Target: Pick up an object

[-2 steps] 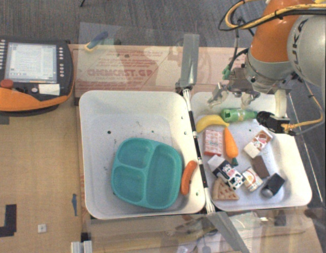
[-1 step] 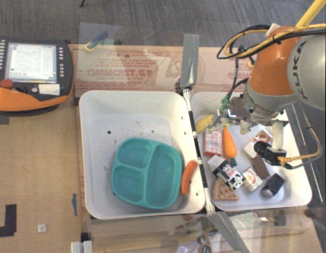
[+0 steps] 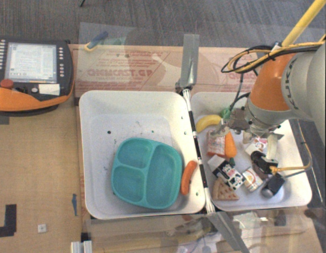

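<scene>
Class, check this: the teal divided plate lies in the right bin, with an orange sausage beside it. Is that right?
Not quite. The camera view shows the teal divided plate in the left bin, not the right one. The orange sausage does lie beside it, at its right edge.

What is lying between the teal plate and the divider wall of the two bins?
In the camera view, an orange sausage lies between the teal plate and the divider wall, beside the plate's right edge.

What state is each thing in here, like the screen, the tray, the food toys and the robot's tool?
Screen: lit.
Tray: flat in left bin, compartments bare.
Hot dog: beside tray, against bin wall.
Banana: lying in right bin.
Carrot: lying below tool.
Tool: low over right bin.
</scene>
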